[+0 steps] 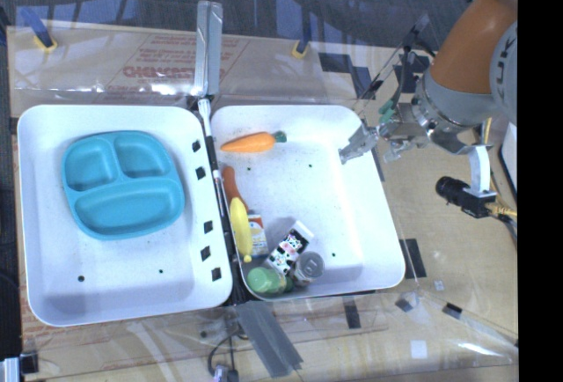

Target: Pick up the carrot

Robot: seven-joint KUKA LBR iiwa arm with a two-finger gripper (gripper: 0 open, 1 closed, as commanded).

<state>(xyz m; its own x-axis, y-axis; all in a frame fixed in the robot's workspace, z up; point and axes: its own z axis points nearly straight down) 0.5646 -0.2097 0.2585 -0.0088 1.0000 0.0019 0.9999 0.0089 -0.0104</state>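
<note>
Starting at the left, the left bin (35, 222) carries a blue divided plate (123, 182) toward its far-left corner, and nothing there matters for this job. Crossing the shared edge into the right bin (352, 222), here's the carrot (251, 142), lying flat near the far-left corner, tip toward the left bin, green stub pointing right, nothing touching it. Down along the bin's left edge sits a clutter: a hot dog (230, 184), a banana (238, 227), then a small carton (288, 249), a can (309, 265) and a green round thing (262, 281) by the near edge. Further right, the claw (359, 145) hangs at the bin's far-right edge, well apart from the carrot, nothing in it; how wide it is spread I cannot tell. My read: the pick is not yet begun. Reaching across, descending, closing and lifting all remain.
</note>
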